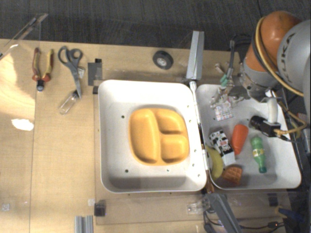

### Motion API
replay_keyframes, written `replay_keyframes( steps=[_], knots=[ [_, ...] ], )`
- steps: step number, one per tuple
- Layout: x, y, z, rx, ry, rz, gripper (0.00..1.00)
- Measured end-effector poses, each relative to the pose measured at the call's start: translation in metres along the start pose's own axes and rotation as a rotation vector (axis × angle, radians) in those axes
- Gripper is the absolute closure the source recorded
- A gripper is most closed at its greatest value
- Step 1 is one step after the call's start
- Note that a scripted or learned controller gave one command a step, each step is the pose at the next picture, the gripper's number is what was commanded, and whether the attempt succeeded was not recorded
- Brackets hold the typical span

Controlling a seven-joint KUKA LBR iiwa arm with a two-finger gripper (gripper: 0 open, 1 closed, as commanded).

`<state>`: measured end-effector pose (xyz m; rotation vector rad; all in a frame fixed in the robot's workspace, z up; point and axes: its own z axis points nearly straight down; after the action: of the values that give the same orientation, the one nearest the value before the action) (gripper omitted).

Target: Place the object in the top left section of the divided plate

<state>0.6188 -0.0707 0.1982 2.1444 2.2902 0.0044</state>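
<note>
The arm [282, 38] reaches in at the upper right of the frame, with its gripper [224, 97] low over the upper left corner of the right bin [286, 178]. Nothing can be seen held there, and whether the jaws are open or closed cannot be told. This looks like the picking step, with no object yet lifted. The plate [159, 134] sits mid-frame in the left bin [112, 130], yellow-orange, with one long section on its left and two smaller ones on its right; all look bare. The candidates lie in the right bin's lower half: a carrot [239, 137], a green bottle [258, 154], a banana [216, 161], a brown waffle-like piece [232, 174] and a small black-and-white item [221, 142]. Which one is meant is unclear. Next, the gripper would need to secure one, then carry it left across the bin walls to the plate's upper left.
</note>
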Motion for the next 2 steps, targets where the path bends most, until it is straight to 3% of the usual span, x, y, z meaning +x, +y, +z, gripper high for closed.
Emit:
replay_keyframes(
  steps=[1,2],
  knots=[
    [0.091,0.0077,0.0122,-0.001,0.002,-0.232,1.0],
    [0.0908,0.0077,0.0121,-0.001,0.001,-0.231,0.0]
  ],
)
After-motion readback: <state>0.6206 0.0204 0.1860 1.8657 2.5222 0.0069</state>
